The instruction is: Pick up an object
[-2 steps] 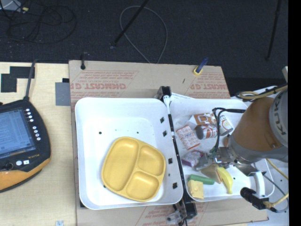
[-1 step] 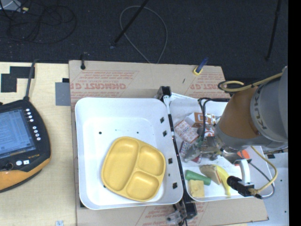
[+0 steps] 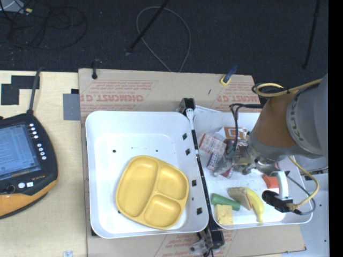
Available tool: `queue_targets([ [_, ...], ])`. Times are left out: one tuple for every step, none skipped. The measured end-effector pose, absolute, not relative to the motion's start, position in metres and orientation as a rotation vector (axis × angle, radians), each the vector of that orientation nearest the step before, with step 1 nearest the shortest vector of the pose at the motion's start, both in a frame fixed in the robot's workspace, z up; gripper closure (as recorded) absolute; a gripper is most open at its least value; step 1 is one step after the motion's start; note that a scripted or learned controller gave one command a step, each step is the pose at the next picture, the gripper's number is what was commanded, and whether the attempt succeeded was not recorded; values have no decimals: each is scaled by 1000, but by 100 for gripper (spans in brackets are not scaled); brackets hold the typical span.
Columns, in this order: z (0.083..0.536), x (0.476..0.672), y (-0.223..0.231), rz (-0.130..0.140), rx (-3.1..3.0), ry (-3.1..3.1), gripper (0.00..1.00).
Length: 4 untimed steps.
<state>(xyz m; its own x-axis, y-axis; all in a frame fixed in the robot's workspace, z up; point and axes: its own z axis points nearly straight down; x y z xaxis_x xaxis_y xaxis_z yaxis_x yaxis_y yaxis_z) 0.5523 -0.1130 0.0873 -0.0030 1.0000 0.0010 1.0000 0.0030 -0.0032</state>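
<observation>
The grey and orange arm (image 3: 292, 125) reaches down into the right bin (image 3: 305, 216), its gripper (image 3: 236, 157) low among the crinkled packets (image 3: 213, 149) at centre right; whether it is apart or together I cannot tell. It looks mid-grab, so next comes a straight lift. The banana (image 3: 256, 203) and green block (image 3: 225, 200) lie lower right, untouched.

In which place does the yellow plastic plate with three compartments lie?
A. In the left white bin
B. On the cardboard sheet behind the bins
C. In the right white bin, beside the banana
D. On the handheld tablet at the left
A: the yellow plastic plate with three compartments rests flat on the floor of the left white bin, apart from the items in the other bin.
</observation>
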Motion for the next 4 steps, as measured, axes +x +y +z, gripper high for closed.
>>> queue_targets([
  [88,625,-129,-1,-2219,-2227,0],
  [97,622,-128,4,-2213,-2224,100],
  [97,622,-128,6,-2211,-2224,0],
  [90,588,-186,-15,-2210,-2215,0],
])
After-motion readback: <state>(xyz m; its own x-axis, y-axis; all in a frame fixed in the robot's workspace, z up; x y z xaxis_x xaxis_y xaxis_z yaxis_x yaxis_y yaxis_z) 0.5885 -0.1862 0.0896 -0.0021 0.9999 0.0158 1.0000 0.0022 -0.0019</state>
